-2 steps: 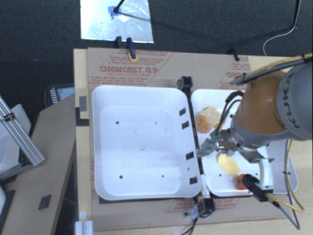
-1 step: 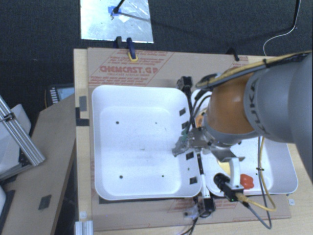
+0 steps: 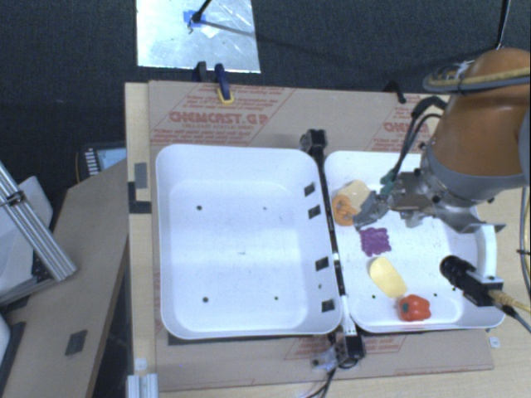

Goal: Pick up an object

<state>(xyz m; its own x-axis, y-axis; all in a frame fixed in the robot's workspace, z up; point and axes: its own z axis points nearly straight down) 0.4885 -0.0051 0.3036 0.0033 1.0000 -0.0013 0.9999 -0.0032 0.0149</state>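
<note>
Grey end effector [image 3: 371, 211] partly hiding tan object [image 3: 350, 197]

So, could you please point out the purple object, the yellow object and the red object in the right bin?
purple object [image 3: 375, 240], camera view, on its middle.
yellow object [image 3: 387, 277], camera view, on its middle.
red object [image 3: 414, 307], camera view, on its middle.

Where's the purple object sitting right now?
In the camera view the purple object lies in the right bin, just below the hand and the orange-yellow piece, above the yellow lemon-shaped one.
</note>
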